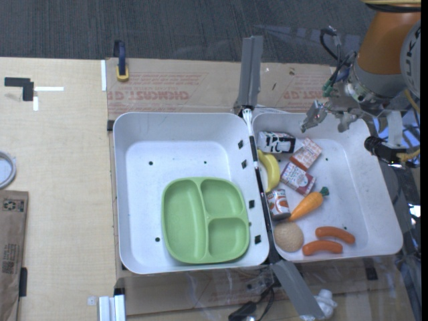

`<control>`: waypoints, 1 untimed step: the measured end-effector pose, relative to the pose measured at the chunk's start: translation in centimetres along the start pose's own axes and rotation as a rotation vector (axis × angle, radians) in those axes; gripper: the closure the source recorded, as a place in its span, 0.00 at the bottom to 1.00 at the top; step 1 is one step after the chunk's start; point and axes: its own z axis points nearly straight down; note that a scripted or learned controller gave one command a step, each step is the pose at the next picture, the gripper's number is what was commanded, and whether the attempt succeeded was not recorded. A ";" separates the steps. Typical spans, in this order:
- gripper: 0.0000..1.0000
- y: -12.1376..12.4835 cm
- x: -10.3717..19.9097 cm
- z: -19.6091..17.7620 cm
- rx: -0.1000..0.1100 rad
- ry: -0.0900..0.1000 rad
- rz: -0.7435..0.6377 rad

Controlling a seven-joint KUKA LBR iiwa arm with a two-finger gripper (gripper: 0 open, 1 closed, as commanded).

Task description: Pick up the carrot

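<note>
Presently, small orange plastic carrot with green top (pixel 308 204): right white bin (pixel 374 192), centre, long axis slanting, top far-right; two-finger gripper (pixel 319 114) hovers well apart at far rim, seemingly empty, spread indiscernible.

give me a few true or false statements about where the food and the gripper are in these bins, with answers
1. The carrot lies in the right bin. True.
2. The green plate holds the banana. False: the banana lies in the right bin, along its left wall.
3. The gripper holds the carrot. False: it hangs over the right bin's far edge, apart from the carrot.
4. Two sausages lie at the right bin's near side. True.
5. The carrot lies on the sausages. False: they are apart.
</note>
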 end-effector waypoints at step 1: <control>0.00 -8.6 0.0 5.1 0.000 0.001 -0.036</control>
